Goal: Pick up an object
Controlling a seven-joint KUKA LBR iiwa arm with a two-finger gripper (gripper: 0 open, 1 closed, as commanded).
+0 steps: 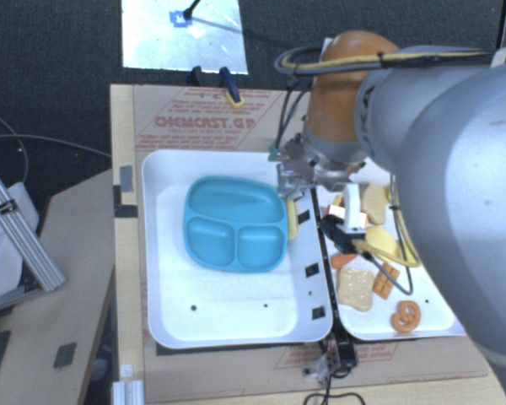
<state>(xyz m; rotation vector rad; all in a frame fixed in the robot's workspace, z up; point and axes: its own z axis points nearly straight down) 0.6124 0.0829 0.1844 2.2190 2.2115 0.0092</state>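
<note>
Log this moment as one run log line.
end effector: over the divide between bins | blue tray: left bin | toast, pretzel: right bin | pick not yet done

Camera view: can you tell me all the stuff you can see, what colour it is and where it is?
white bins: two, white, side by side on the bench
divided plate: one, light blue, in the left bin
bread slice: one, tan, in the right bin
pretzel: one, brown, right bin's near corner
yellow piece: one, yellow, middle of the right bin
cardboard sheet: one, brown with red lettering, under the bins
arm: one, grey with an orange band, reaching in from the right
gripper: one, dark metal, above the wall between the bins
</note>
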